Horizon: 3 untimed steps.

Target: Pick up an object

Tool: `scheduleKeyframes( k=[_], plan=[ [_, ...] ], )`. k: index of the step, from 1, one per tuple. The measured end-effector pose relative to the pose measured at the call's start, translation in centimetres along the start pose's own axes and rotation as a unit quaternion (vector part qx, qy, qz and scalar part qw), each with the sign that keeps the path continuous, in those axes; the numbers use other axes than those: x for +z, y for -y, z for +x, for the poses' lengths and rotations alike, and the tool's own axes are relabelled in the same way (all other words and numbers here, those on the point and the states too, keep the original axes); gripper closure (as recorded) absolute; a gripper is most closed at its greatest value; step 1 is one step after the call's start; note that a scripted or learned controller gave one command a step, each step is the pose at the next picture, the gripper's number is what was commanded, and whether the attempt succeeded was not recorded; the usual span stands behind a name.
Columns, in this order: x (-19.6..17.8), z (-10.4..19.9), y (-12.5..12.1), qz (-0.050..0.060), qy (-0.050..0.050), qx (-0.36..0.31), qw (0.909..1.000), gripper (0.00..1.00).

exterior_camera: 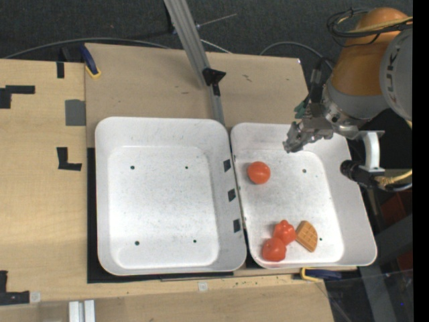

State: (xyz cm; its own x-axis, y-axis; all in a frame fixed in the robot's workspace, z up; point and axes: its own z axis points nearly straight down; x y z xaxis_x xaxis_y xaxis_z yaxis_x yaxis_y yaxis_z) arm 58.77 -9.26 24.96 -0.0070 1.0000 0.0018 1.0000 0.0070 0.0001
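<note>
The jaws (293,144) hung over the upper part of the right bin (335,200), their state impossible to tell, while an orange-red ball (259,173) lay just below-left of them and a red pepper (278,240) and tan waffle (307,235) sat near the bin's lower edge.

left bin (161,200) bare, toys (285,237) crowd right bin's (335,200) front

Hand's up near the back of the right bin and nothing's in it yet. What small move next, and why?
Probably ease the hand toward the orange ball and lower over it. That ball lies alone in the right bin, nearest the hand, while the red pepper, tomato and waffle crowd together at the front edge.
</note>
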Motion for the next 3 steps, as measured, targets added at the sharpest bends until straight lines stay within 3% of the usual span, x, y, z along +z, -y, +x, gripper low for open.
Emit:
scheduleKeyframes(
  k=[2, 3],
  plan=[
    [1.1, 12.0, 1.7, 0.002, 0.0, -0.001, 1.0, 1.0],
    [1.5, 17.5, 4.2, 0.002, 0.0, 0.0, 1.0, 1.0]
  ],
)
